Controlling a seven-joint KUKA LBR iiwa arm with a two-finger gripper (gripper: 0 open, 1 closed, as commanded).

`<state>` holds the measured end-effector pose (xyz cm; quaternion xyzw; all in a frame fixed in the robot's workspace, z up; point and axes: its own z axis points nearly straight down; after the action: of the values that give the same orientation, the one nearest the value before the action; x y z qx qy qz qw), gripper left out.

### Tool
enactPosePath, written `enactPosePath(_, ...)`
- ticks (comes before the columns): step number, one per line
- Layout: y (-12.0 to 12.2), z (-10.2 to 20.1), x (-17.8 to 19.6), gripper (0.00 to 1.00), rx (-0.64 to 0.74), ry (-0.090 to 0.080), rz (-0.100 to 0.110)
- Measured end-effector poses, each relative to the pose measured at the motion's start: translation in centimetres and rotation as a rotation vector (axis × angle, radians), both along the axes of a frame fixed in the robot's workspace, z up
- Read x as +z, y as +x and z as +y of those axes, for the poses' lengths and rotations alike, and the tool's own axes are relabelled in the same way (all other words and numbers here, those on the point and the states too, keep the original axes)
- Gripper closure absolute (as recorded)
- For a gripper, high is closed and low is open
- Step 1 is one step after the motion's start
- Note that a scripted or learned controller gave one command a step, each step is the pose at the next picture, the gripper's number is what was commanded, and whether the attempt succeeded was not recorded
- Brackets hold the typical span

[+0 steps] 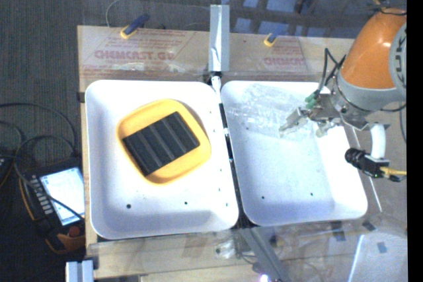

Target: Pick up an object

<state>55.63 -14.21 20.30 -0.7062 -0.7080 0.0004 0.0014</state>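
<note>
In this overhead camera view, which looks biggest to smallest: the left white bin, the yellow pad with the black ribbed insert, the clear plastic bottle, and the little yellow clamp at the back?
1. Left white bin
2. Yellow pad with black ribbed insert
3. Clear plastic bottle, faint against the right bin, so its outline is uncertain
4. Yellow clamp
</note>
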Motion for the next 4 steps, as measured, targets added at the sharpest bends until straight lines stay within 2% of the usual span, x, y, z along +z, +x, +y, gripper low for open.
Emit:
enactPosePath(1, 1.4, -3.8, 7.5, 0.0, -0.454, -0.006, -0.001)
enactPosePath(2, -2.5, -2.7, -8.7, 0.0, -0.393, 0.0, 0.003)
enactPosePath(3, 1.7, -7.2, -1.1, 0.0, -0.494, -0.006, 0.0)
enactPosePath(4, -2.3, -5.2, -2.3, 0.0, -0.817, -0.004, 0.004)
